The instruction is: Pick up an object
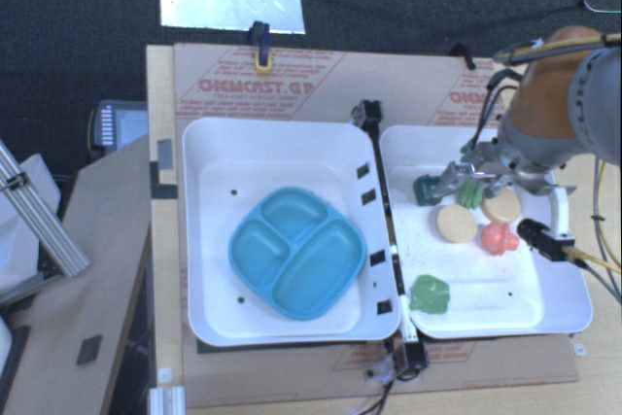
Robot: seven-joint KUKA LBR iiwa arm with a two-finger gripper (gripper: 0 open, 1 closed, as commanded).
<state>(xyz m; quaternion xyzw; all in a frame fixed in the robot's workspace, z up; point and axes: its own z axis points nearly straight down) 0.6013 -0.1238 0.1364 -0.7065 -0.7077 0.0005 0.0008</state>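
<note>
Green toys (470, 194) sit under the claw (465, 178) in the right bin (486, 311); finger spacing unreadable. Advice: centre on one piece, descend straight, avoid the tan disc (456, 224).

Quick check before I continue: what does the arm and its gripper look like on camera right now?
The arm is grey with an orange band above the wrist. Dark cables run along it. The gripper is silvery metal, and a white bracket with a black part sits beside it.

The grey arm with its orange band (569, 102) runs off the frame at 3 o'clock, and its wrist hides part of the dark green toy (428, 189).
</note>
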